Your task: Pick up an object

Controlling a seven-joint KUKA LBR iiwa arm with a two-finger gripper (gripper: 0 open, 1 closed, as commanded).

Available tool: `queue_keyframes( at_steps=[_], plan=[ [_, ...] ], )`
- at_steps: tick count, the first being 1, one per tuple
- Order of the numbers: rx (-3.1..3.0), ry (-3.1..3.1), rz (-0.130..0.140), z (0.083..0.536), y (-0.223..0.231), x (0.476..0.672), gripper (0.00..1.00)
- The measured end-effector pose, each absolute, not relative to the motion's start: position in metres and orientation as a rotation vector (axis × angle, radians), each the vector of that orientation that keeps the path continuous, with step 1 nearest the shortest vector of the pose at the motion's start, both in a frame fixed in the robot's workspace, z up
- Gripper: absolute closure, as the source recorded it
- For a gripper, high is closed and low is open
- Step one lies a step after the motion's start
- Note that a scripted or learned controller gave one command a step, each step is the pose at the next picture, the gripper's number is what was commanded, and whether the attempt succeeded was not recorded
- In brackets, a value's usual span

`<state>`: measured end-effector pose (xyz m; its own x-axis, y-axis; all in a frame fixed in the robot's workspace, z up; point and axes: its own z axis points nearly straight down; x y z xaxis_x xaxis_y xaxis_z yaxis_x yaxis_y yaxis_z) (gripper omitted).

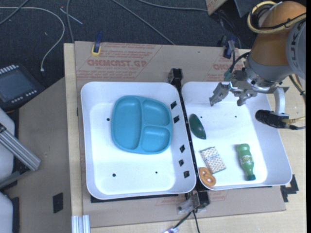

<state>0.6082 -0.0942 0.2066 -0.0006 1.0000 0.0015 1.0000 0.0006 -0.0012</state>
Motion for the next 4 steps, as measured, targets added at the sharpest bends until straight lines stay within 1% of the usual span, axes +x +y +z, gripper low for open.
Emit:
queue_keyframes(
  at_steps=[1, 2, 3, 4],
  plan=[
    [-2.217, -2.216, 0.006, 0.143, -0.093, 0.606, 0.0],
    [-2.229, -2.223, -0.002, 0.094, -0.095, 0.608, 0.0],
    [-2.226, -2.223, -0.004, 0.106, -0.094, 0.607, 1.0],
    [-2.223, -2.225, -0.005, 0.15, -0.093, 0.607, 1.0]
  ],
)
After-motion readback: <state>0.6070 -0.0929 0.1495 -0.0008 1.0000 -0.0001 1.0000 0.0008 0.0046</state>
